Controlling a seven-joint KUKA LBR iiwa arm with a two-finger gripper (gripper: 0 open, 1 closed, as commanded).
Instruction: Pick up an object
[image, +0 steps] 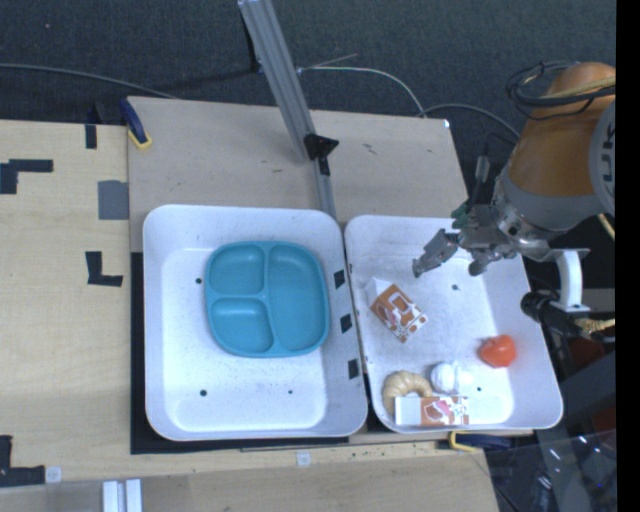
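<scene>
White plastic walls frame the right bin (520, 300), where the gripper (455, 257) hangs over the upper part with its two fingers spread apart and nothing between them. No object is picked yet; the nearest candidate is the small orange-and-white carton (398, 310), lying tilted on the bin floor just below and to the left of the fingers. To take it well, the arm would likely need to shift toward the carton, turn the fingers across its narrower sides and come straight down. Nearby things matter less: a red ball (497, 350) sits toward the right wall, while a croissant (405, 383), a white ball (445, 376) and a flat box (432, 409) crowd the bottom edge, packed closely and harder to single out. A blue divided plate (267, 298) rests in the left bin (170, 330), well apart from the work.
</scene>
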